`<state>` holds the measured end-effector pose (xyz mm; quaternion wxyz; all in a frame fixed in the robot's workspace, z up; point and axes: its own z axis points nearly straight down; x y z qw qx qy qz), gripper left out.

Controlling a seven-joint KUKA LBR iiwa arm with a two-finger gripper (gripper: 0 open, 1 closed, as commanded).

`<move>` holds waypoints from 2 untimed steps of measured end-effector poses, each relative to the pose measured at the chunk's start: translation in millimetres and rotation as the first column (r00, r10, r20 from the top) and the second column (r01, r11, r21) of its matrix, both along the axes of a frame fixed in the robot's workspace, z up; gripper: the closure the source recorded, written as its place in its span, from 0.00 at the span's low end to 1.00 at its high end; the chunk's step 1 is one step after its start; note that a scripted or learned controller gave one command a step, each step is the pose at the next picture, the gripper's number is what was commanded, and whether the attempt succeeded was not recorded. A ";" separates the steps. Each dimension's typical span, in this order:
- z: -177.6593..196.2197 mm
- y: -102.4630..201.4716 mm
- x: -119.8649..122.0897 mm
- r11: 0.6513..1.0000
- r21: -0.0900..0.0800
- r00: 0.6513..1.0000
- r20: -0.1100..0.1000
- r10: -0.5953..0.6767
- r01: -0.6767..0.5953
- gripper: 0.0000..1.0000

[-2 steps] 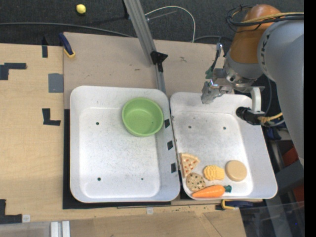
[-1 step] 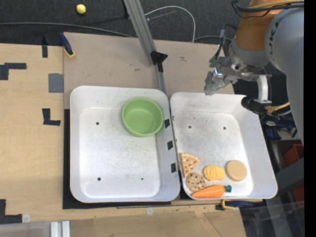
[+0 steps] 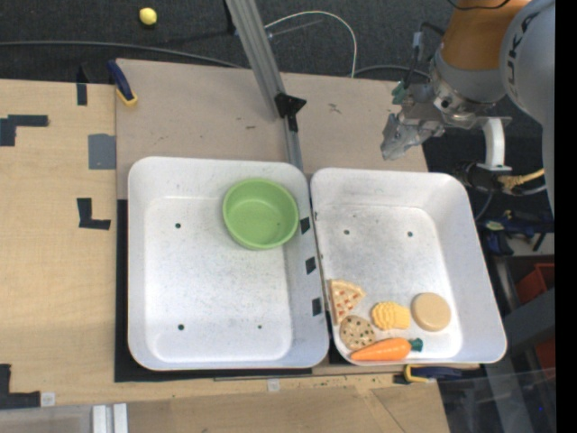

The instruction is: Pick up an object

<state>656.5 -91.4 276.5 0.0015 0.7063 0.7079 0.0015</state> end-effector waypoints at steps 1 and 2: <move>-9.4 55.1 -4.4 1.000 0.001 1.000 -0.007 0.004 -0.004 1.00; -20.4 96.8 -15.2 1.000 0.001 1.000 -0.007 0.003 -0.003 1.00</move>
